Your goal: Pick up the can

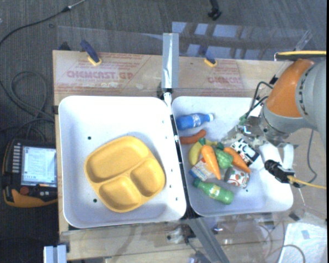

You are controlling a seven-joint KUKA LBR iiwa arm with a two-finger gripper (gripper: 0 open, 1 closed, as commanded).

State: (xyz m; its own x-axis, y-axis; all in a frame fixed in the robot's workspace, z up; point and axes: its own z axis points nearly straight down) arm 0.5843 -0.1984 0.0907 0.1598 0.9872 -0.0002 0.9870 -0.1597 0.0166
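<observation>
Camera view: the gripper sits low over the toy pile in the right bin, just beside the can; I cannot tell its grip.

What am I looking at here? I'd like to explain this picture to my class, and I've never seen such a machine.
One camera looks down on a bench with two white bins. The grey and orange shape at the right is a robot arm; its gripper reaches into the right bin. That bin holds toy groceries: a blue bottle, a carrot, a green bottle and a small can, which it must pick up. The left bin holds a yellow divided tray. Nothing can be seen held.
</observation>
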